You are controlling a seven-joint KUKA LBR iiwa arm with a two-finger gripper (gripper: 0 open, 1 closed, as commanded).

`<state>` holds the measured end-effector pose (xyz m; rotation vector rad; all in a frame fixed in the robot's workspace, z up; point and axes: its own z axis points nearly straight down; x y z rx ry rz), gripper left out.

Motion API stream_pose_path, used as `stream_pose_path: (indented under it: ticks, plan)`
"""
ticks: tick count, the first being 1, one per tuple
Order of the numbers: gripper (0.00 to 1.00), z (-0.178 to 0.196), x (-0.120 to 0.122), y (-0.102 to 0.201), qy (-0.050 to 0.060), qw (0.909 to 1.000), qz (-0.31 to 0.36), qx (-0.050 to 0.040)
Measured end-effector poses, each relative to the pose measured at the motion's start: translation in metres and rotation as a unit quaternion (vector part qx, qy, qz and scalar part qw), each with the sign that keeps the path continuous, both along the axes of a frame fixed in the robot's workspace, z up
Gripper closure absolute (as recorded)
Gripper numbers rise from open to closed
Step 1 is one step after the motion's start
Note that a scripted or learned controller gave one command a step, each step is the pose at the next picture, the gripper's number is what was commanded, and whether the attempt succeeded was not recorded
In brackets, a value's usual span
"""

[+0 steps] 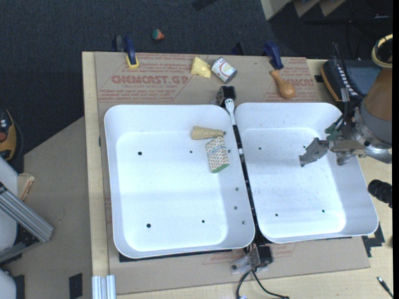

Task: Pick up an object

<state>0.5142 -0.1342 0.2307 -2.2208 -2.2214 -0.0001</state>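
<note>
Camera view: end effector (312, 154) at right of frame over the right bin (299, 226), nothing between its fingers; open or closed not discernible. In upper right of the left bin (162, 229), tan cone (206, 132) just above patterned packet (217, 154), near the divide.

Bright, even overhead light falls on the bench. The two white bins (174, 229) run close to overexposed, their floors nearly featureless apart from faint grey shading along the walls. Shadows are soft and short; a pale one sits under the gripper (310, 154). The dark carpet (62, 17) beyond the bench is dim and grainy. Focus seems slightly soft overall, and the cardboard lettering (149, 78) stays readable.
</note>
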Motion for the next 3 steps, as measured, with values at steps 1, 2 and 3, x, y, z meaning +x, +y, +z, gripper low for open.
stream_pose_path:
  ticks: [1, 2, 3]
  plan:
    - [0.0, 0.315, -0.014, 0.005, -0.011, 0.9999, 0.001, -0.003]
    - [0.0, 0.299, -0.035, 0.102, 0.001, 1.0, 0.005, 0.0011]
    - [1.0, 0.31, -0.034, 0.096, -0.002, 1.0, 0.0, -0.0005]
